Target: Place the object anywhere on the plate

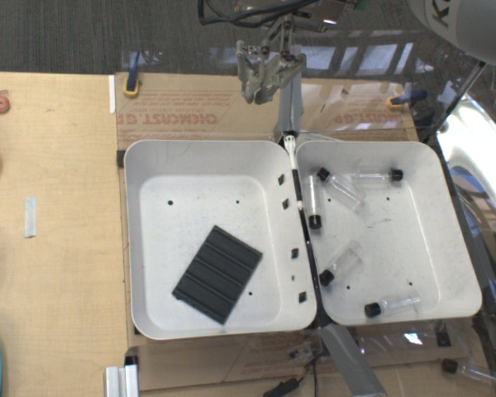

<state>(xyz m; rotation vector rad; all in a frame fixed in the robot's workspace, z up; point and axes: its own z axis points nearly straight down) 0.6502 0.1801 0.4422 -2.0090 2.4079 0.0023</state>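
The left bin (140,222) holds a black ribbed plate (218,273), lying flat and turned at an angle; the right bin (446,222) holds several clear tubes with black caps (341,187), scattered and well apart from the plate. The gripper (262,79) hangs above the far rim, near the seam between the bins; nothing shows between its fingers, and I cannot tell if they are spread or closed. The tubes are round, clear and probably slippery, so I judge a grasp may slip or miss; one tube (313,205) lies just beside the dividing wall, which may block the fingers.
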